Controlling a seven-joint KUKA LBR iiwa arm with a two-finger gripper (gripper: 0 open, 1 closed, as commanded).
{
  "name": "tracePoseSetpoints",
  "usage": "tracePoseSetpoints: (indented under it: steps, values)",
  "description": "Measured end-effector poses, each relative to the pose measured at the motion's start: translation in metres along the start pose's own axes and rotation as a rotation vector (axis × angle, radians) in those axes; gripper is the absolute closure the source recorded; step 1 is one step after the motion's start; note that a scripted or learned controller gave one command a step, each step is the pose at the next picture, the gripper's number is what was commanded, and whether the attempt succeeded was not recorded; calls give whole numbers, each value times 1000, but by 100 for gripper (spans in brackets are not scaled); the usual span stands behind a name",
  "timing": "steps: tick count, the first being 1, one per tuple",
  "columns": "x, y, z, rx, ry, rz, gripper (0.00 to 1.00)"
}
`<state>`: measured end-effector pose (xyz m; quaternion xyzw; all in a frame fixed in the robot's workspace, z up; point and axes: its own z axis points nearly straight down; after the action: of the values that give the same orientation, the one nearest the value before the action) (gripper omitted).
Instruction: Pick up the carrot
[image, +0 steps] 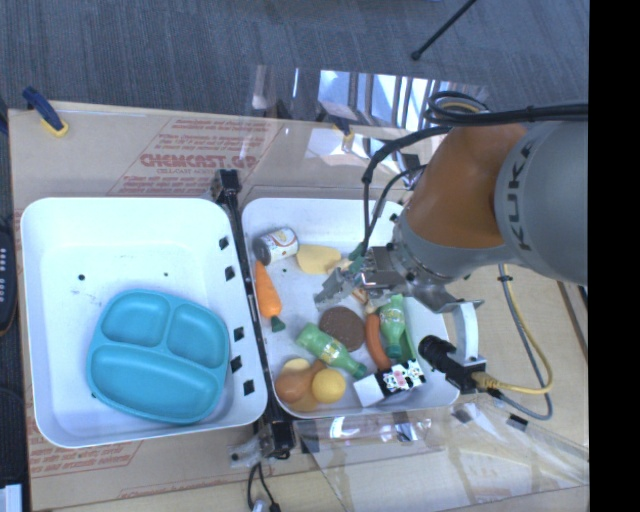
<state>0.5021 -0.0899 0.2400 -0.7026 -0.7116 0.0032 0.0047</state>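
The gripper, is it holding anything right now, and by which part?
Nothing is held. The gripper hangs with open fingers over the right bin, apart from the carrot lying by the bin's left wall.

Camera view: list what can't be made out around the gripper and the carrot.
- Gripper: blurred, and the arm covers its upper part; open or shut can't be told.
- Right bin: the arm hides its right side and whatever lies there.
- Can: label too small to read.
- Carrot: lies along the bin's left wall; whether it touches the wall can't be told.
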Motion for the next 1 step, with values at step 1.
tracePoseSetpoints:
  steps: [1]
  values:
    - [65,17,51,5,-2,189,0]
